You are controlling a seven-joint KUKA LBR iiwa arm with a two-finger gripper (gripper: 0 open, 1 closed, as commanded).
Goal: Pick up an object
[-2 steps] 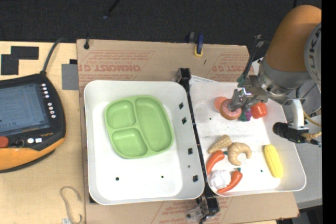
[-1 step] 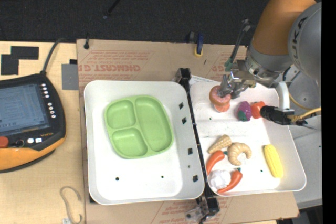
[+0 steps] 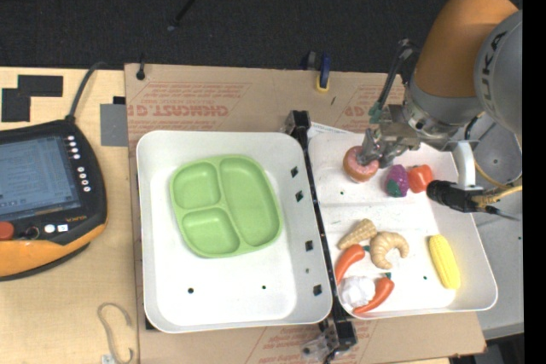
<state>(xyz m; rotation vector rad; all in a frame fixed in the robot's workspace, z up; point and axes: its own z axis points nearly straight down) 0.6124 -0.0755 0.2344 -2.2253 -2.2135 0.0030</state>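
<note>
My gripper (image 3: 376, 151) hangs over the far left part of the right bin (image 3: 478, 286), directly above and touching or nearly touching a pink doughnut-like toy (image 3: 357, 166). Just to the right of it lie a purple grape bunch (image 3: 397, 181) and a red tomato (image 3: 419, 177). Nearer the front are a tan ridged piece (image 3: 358, 231), a croissant (image 3: 390, 246), a yellow corn cob (image 3: 443, 260), two red chillies (image 3: 348, 260) (image 3: 381, 294) and a white lump (image 3: 357, 290).
The left bin (image 3: 162, 286) holds a green divided plate (image 3: 226, 205). A black divider (image 3: 309, 200) runs between the bins. A teach pendant (image 3: 43, 192) lies at the far left. A black cable fitting (image 3: 452, 195) juts in by the right bin's right wall.
</note>
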